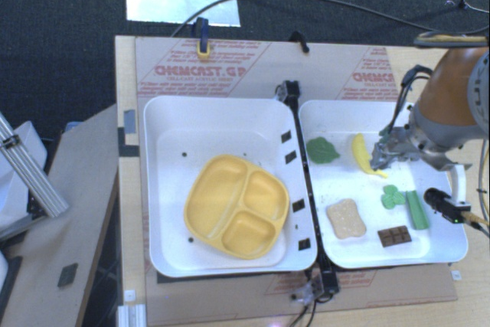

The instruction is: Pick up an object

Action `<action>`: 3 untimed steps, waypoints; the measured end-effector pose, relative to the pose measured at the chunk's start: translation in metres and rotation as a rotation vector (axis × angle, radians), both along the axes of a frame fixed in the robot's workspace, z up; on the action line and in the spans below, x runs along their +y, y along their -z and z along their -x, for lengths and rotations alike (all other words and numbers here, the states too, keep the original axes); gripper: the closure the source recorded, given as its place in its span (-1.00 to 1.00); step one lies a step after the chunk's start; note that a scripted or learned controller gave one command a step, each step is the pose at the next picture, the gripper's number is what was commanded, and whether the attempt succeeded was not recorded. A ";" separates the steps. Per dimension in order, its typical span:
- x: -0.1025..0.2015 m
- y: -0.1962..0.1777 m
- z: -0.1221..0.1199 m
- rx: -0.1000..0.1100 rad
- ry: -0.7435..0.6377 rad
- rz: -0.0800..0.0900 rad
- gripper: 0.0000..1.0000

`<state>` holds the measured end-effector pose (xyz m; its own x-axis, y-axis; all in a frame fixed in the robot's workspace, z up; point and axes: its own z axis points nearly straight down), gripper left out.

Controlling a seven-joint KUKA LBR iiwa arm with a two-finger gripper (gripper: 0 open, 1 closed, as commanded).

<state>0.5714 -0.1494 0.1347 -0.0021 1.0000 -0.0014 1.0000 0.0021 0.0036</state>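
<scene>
Yellow tray (pixel 236 204) sits in the left bin (pixel 164 126), probably as a drop spot; in the right bin (pixel 337 115), leaf (pixel 322 150), then banana (pixel 359 152); gripper (pixel 380 158) low beside it, likely lining up a grab.

Both bins (pixel 222 115) look like smooth white plastic with a soft sheen. The yellow divided plate (pixel 237 205) is matt plastic. The toy foods look plastic too: the banana (pixel 359 151) faintly glossy, the green leaf (pixel 322 150) duller, the bread slice (pixel 346 218) pale and slightly grainy, the chocolate bar (pixel 394 236) matt brown. The worktop (pixel 92 165) is plain matt board, with printed cardboard (pixel 199 69) under the bins. The floor (pixel 61 4) is dark rough carpet.
</scene>
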 end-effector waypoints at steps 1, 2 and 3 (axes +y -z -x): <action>0.004 -0.063 -0.003 -0.003 -0.002 0.000 1.00; 0.002 -0.107 -0.004 -0.003 -0.002 0.000 1.00; 0.002 -0.152 -0.005 -0.002 -0.003 0.000 1.00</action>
<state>0.5763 -0.1477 0.2872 -0.0050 1.0000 -0.0017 1.0000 0.0050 0.0061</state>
